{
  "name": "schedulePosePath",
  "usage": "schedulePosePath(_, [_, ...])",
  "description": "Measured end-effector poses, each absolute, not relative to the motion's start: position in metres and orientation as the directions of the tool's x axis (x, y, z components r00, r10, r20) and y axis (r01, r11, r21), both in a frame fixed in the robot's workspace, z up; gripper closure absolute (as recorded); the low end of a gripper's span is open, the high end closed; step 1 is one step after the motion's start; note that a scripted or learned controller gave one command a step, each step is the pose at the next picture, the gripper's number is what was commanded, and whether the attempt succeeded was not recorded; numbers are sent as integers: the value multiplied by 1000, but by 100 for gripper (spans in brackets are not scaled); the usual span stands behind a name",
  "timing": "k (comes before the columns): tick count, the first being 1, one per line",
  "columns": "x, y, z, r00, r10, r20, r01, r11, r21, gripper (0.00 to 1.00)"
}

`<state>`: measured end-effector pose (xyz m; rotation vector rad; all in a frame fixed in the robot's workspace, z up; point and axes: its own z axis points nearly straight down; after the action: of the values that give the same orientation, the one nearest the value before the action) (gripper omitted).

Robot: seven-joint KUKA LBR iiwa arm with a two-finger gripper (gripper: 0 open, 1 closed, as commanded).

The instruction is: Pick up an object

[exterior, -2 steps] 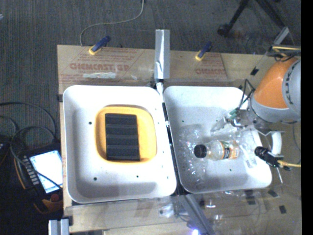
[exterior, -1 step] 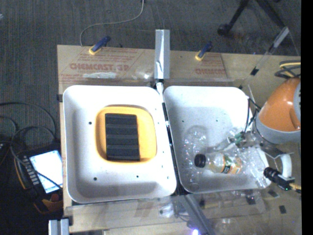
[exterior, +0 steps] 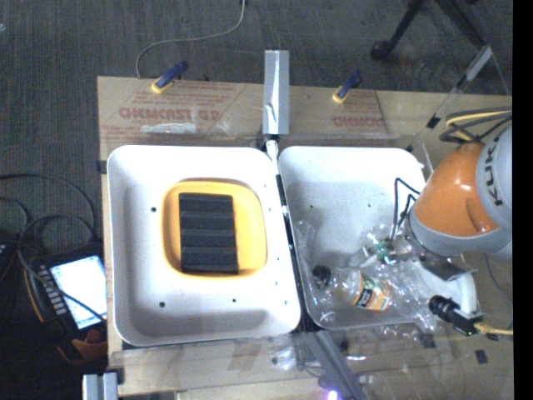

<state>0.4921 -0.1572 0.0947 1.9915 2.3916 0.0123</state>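
Camera view: two white bins are seen side by side on the table (exterior: 125,115), touching along their inner rims.

Left bin (exterior: 133,307): a yellow tray (exterior: 171,223) lies flat near the centre. A black ribbed block (exterior: 208,232) is seated inside it, long axis running up-down in frame.

Right bin (exterior: 333,169): a crumpled clear plastic bottle (exterior: 364,291) is lying on its side in the lower half, near the front wall. An orange label is visible on its body and a black cap at its left end. Loose clear film or more crumpled plastic is spread around it, toward the lower right corner; the exact item count cannot be told.

The arm (exterior: 454,202) is reaching in from the right, with the orange band over the right bin's right edge. The gripper (exterior: 391,250) is positioned low over the right bin, just above and right of the bottle, mostly hidden under the wrist and mixed in with the clear plastic. Whether it is open or closed cannot be told. Nothing is seen to be gripped, and the bottle is resting on the bin floor.

At the table's back edge, two blue-and-yellow clamps (exterior: 169,76) are noted, with a metal post (exterior: 276,90) upright between the bins. A lit tablet (exterior: 79,288) with cables is seen on the floor at left.
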Motion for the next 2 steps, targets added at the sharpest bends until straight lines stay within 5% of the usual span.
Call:
schedulePosePath(1, [494,-156,105,-181,983,-17,983,182,30,100])
schedulePosePath(2, [500,-155,93,-59,998,-7,998,59,18,100])
